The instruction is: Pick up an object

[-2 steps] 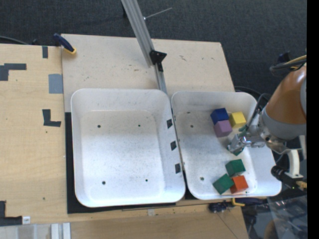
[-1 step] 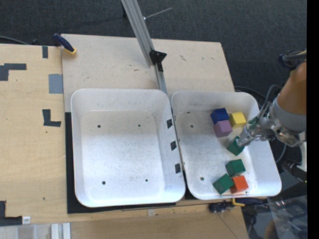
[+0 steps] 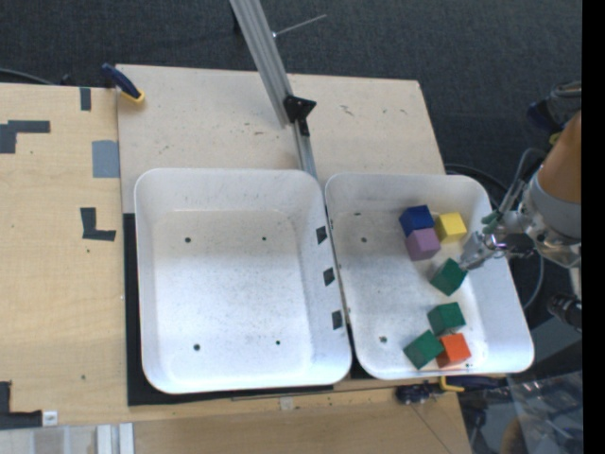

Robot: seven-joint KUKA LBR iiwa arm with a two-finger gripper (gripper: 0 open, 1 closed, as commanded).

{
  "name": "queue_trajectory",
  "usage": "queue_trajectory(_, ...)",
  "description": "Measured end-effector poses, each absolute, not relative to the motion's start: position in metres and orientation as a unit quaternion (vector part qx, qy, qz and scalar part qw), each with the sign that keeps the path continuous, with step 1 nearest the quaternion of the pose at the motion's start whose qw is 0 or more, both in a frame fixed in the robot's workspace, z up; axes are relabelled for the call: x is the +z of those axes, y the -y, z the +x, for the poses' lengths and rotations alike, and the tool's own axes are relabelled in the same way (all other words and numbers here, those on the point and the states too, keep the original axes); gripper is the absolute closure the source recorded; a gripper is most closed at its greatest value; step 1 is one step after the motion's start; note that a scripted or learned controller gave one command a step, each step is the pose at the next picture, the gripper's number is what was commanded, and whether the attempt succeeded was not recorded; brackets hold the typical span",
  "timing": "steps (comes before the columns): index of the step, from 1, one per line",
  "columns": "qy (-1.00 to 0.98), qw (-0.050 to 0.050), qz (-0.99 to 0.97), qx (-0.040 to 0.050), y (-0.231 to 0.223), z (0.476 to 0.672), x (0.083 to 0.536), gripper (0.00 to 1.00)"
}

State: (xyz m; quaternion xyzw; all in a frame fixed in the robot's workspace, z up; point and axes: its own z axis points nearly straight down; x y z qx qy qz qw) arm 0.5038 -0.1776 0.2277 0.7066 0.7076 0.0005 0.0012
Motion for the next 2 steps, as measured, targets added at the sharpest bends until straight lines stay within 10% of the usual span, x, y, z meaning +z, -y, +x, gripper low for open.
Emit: queue_trajectory(2,-0.710,-0.001,0.704,0.0005,0.064,0.528,0.244,1.00)
